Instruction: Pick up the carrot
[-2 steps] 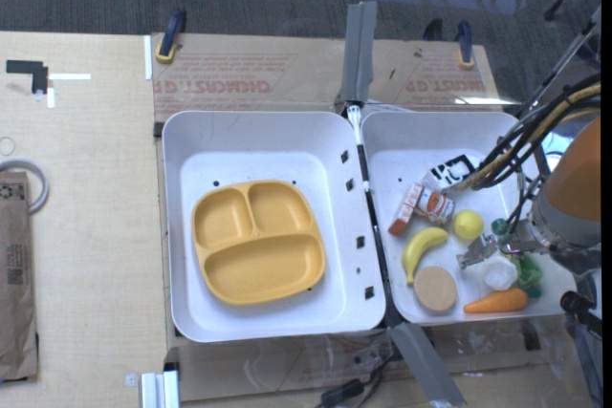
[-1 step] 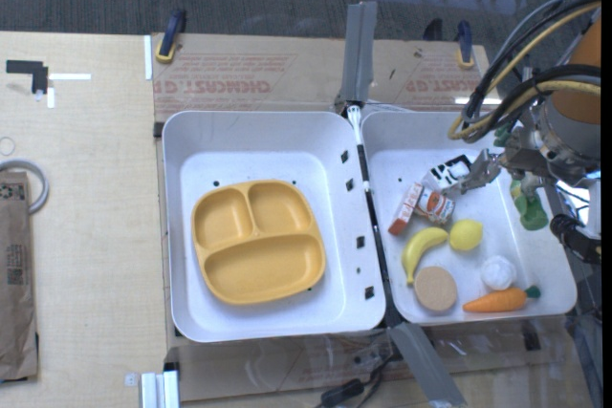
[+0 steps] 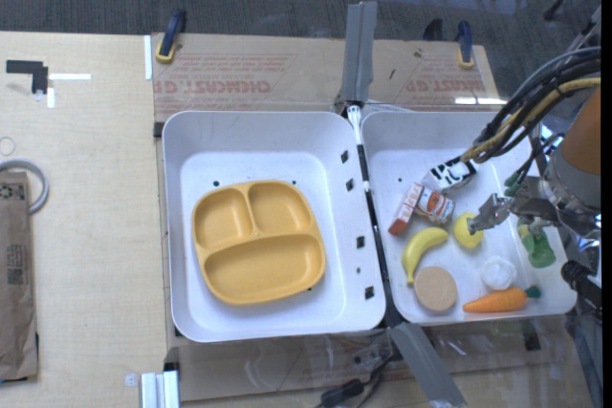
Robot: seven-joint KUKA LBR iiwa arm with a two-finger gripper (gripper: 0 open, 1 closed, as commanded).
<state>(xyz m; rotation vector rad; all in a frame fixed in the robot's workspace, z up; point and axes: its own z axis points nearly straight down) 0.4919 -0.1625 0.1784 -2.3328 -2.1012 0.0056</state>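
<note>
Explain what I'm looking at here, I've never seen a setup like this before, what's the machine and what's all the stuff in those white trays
This is one camera fixed above a bench, looking down at a slant. From the right reaches a robot arm, grey with an orange band; its gripper hovers over the right bin. That bin holds toy food: a carrot at the near edge, a banana, a lemon, a round tan disc, a small packet, plus a white item and a green one I can't identify. The left bin holds a yellow divided plate. Nothing sits between the gripper's fingers; the carrot lies untouched.

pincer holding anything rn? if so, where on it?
Nothing held. The pincer hangs above the right bin by the lemon; the carrot lies apart.
</note>
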